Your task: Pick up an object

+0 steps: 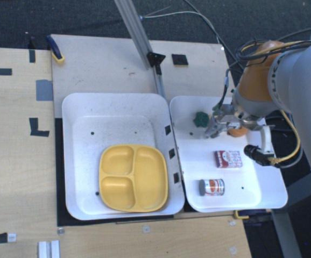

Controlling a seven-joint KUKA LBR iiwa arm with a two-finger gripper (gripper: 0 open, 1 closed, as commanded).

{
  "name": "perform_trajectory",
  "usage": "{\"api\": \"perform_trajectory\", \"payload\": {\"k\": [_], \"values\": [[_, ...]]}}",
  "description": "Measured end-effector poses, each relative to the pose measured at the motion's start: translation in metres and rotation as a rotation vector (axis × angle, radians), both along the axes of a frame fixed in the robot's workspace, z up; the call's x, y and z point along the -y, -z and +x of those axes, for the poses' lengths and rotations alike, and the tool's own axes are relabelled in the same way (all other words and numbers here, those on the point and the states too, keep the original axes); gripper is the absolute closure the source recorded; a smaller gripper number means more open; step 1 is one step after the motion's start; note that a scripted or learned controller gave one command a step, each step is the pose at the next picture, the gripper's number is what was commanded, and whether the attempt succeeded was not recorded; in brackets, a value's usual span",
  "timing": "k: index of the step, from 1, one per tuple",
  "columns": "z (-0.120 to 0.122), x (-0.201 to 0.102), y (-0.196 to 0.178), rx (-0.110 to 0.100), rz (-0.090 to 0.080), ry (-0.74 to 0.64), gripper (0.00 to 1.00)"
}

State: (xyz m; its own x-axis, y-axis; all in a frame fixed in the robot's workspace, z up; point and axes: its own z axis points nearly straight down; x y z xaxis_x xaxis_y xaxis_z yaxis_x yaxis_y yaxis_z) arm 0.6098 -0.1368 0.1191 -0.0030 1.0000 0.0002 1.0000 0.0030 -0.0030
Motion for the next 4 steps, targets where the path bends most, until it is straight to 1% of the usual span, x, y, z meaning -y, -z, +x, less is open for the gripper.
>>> {"api": "perform_trajectory", "payload": {"k": [1, 2, 3, 4], "values": [[0.008, -0.004, -0.060, 0.008, -0.001, 0.000, 1.00], [0.003, -0.001, -0.121, 0.008, -0.001, 0.001, 1.00], [0.003, -0.001, -0.127, 0.003, 0.000, 0.002, 1.00], [-0.001, -0.062, -0.130, 0.001, 0.001, -0.003, 1.00]]}}
